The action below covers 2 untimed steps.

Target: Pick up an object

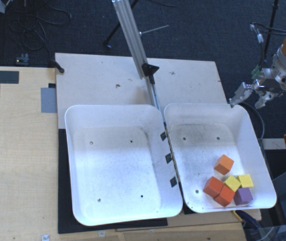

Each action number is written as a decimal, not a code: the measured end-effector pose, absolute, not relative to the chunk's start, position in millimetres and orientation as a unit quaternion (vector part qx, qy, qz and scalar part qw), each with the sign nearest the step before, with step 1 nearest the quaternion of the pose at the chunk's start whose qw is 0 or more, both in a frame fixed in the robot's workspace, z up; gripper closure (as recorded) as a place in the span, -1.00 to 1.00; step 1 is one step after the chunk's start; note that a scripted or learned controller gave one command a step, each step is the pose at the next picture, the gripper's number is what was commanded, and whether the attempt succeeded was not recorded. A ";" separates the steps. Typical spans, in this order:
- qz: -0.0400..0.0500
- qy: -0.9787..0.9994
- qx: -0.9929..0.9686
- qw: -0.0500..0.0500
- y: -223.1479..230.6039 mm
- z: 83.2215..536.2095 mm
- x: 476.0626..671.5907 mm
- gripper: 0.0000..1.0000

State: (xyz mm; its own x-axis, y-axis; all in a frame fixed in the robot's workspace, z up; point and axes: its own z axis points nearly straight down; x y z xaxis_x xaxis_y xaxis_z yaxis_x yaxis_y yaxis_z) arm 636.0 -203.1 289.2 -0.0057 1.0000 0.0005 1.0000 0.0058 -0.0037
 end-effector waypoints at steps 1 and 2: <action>0.003 -0.707 -0.707 0.005 -208.4 131.8 597.3 -1.00; -0.001 -0.707 -0.708 0.000 -197.3 90.9 550.8 -1.00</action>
